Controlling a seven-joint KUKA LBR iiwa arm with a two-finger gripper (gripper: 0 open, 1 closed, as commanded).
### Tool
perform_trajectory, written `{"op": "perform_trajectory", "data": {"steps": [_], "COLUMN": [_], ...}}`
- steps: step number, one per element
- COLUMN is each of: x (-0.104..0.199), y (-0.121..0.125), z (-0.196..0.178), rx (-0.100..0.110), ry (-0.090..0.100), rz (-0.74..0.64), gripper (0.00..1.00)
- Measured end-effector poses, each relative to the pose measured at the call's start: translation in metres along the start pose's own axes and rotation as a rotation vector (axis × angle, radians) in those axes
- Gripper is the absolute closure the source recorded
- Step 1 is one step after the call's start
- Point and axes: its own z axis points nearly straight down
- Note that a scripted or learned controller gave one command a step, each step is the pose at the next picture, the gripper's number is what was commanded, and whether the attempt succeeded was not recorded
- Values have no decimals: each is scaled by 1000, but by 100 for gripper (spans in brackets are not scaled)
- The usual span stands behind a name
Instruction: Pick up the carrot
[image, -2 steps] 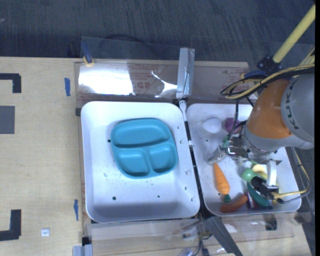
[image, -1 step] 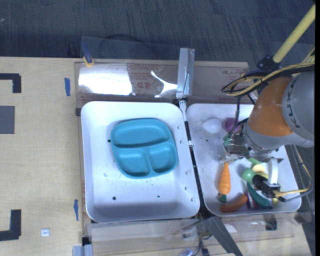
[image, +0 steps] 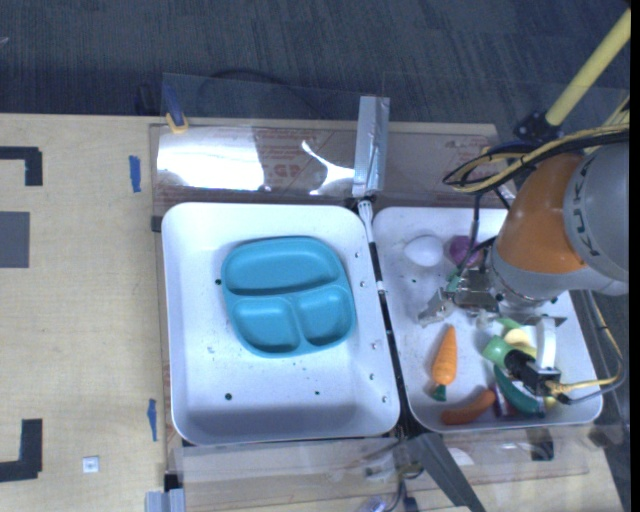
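Camera view: the jaws (image: 462, 292) hang low over the right bin (image: 570, 415), spread or closed I cannot tell; the carrot (image: 444, 360) lies free just below them, apart, so a short descent should reach it.

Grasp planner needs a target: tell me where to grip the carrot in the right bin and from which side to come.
Grip the carrot across its thick orange middle, coming straight down from above. It lies flat on the right bin floor, lengthwise toward the near wall, so the fingers should probably close across its narrow width. Its left side has bare floor; toys crowd the right, near the gripper.
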Motion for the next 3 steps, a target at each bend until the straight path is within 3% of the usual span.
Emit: {"op": "perform_trajectory", "data": {"steps": [1, 2, 3], "x": [2, 2, 31], "y": [-33, -31, -26], "z": [12, 1, -85], "rx": [-3, -8, -4], "ry": [0, 0, -2], "rz": [27, 28, -628], "gripper": [0, 100, 100]}}
